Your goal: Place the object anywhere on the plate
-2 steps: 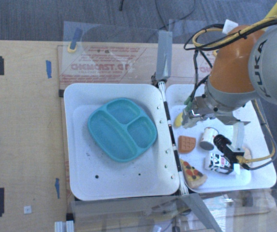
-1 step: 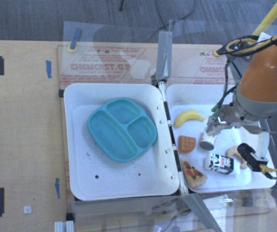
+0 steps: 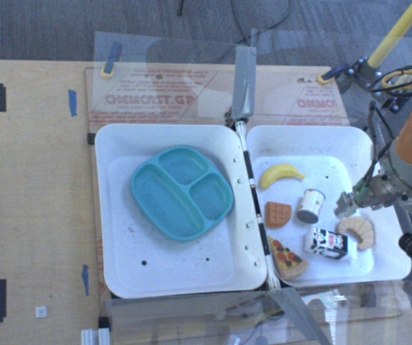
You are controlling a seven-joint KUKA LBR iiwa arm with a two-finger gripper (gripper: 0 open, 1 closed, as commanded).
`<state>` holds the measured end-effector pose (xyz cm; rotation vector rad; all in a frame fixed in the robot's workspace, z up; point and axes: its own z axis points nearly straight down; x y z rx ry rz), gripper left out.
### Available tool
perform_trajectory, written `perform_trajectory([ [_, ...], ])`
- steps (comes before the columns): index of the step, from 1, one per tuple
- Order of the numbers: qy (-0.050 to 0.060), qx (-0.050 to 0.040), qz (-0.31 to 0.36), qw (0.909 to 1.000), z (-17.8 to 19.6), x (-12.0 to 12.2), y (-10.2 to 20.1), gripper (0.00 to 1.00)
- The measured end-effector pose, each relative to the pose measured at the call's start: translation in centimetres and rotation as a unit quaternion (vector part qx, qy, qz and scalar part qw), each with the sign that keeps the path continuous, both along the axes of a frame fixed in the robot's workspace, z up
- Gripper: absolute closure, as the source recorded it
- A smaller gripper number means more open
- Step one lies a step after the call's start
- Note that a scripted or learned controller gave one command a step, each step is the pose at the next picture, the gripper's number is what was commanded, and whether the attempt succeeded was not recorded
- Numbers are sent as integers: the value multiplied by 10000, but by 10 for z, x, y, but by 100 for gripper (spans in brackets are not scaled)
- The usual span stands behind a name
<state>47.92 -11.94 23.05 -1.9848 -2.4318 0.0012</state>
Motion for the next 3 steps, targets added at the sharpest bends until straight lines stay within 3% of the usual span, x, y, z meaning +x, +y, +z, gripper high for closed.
perform_trajectory([
  [1, -27, -18, -768, 9970, 5, 0, -80, 100],
  [2, 15, -2, -2214, 9752, -24, 0, 6, 100],
  [3, -14, -18, -2511, 9680, -16, 0, -64, 100],
])
